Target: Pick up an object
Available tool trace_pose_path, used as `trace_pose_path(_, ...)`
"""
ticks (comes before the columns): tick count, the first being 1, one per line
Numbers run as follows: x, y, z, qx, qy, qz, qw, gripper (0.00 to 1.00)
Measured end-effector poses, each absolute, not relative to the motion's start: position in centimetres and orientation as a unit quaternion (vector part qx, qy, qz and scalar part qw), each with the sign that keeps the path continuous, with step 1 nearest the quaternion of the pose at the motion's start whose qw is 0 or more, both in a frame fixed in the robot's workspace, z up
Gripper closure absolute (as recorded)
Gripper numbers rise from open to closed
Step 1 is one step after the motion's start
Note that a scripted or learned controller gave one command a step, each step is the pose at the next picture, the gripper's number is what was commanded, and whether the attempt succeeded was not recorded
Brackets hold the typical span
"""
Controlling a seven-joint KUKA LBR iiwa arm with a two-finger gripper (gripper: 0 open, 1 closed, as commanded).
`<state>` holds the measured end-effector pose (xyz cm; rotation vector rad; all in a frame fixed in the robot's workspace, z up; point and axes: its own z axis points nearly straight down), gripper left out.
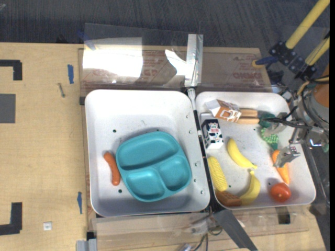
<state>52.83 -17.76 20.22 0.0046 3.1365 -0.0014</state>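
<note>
Though blurred, tool [287, 156] over carrot [282, 172]

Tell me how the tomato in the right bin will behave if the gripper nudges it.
The tomato looks round and glossy, so it will probably roll and may slip from the fingers. It lies by the bin wall, which might stop it.
</note>
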Motion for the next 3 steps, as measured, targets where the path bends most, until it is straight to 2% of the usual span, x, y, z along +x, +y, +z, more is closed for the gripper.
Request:
trace_pose_path(1, 51.2, -22.4, 8.9, -0.011, 1.000, -0.0021, 0.006, 0.00)
trace_pose_path(2, 51.6, -22.3, 10.2, -0.012, 1.000, -0.0039, 0.012, 1.00)
trace_pose_path(3, 51.5, -22.3, 10.1, -0.012, 1.000, -0.0036, 0.011, 0.00)
